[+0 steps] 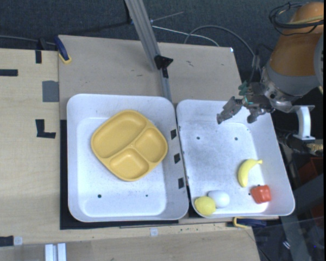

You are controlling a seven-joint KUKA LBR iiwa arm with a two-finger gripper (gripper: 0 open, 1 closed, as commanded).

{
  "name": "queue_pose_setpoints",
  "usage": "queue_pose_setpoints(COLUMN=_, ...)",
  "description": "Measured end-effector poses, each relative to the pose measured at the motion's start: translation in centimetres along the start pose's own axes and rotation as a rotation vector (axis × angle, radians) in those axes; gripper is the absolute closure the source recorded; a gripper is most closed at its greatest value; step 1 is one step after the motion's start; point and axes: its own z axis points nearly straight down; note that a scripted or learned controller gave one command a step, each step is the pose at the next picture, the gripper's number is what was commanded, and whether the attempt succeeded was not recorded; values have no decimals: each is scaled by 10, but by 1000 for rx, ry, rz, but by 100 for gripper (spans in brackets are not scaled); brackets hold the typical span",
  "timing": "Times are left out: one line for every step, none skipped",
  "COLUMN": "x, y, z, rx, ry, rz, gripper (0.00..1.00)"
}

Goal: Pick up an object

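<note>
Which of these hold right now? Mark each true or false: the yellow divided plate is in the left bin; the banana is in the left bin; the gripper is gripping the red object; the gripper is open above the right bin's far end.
1. The yellow divided plate lies in the left bin. True.
2. The banana lies in the left bin. False: it is in the right bin.
3. The gripper grips the red object. False: its fingers hold nothing.
4. The gripper is open above the right bin's far end. True.
</note>
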Motion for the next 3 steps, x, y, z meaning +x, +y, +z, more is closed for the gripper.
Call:
queue_pose_setpoints(x=0, y=0, z=0, rx=0, ry=0, rz=0, gripper=0)
queue_pose_setpoints(x=1, y=9, z=53, rx=5, ry=-1, rz=1, gripper=0)
queue_pose_setpoints(x=5, y=9, z=117, rx=7, ry=0, rz=0, gripper=0)
